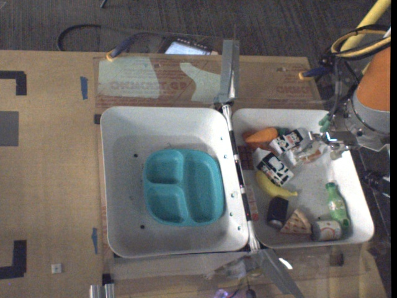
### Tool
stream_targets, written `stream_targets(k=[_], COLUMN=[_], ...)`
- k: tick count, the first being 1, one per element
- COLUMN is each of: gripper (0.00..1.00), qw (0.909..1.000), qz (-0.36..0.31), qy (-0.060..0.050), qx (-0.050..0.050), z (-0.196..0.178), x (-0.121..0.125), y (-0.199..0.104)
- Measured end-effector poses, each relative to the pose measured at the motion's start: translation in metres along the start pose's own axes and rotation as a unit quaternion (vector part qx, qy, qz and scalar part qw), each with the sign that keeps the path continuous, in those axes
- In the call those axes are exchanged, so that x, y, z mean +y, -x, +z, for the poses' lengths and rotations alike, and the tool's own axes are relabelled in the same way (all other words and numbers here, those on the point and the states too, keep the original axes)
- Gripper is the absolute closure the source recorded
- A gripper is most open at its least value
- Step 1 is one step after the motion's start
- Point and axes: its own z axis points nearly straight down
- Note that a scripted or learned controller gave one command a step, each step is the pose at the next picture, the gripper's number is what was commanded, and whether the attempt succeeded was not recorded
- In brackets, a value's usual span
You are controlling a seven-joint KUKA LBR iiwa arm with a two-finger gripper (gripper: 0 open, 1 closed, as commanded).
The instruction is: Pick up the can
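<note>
Two bins sit side by side in the camera view, and everything you care about is in the right bin (366,228). The left bin (118,166) carries a teal tray (184,186) and nothing that bears on the job.

The can (327,230) lies on its side at about 5 o'clock in the right bin, close to the near rim. A green bottle (337,205) lies just beside it, toward 12 o'clock from the can, and a wedge of pizza (298,222) rests at its 9 o'clock. The arm comes in from 3 o'clock, and the gripper (317,143) hovers over the far half of the bin, among a carrot (262,135), two small cartons (274,168) and a banana (276,188). I cannot tell how its fingers are set — the view is too blurred there — and nothing visibly sits between them.

So watch for these, in my judgement:

- The gripper is well apart from the can; a descent from where it is would likely land on a carton, not the target.
- The can is round and lying down — a push off-centre could roll it against the rim or under the bottle.
- The bottle is so near that a wide approach could catch both, or knock the bottle.
- The near wall leaves little room for a finger on that side.
</note>
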Motion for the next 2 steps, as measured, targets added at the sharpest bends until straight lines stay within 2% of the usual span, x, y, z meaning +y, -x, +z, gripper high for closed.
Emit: stream_targets(k=[1,2], gripper=[0.0,0.0], qw=[0.9863,0.9704], qz=[0.165,0.241], qy=[0.002,0.001], qx=[0.0,0.009], z=[0.129,0.147], x=[0.037,0.073], y=[0.022,0.046])
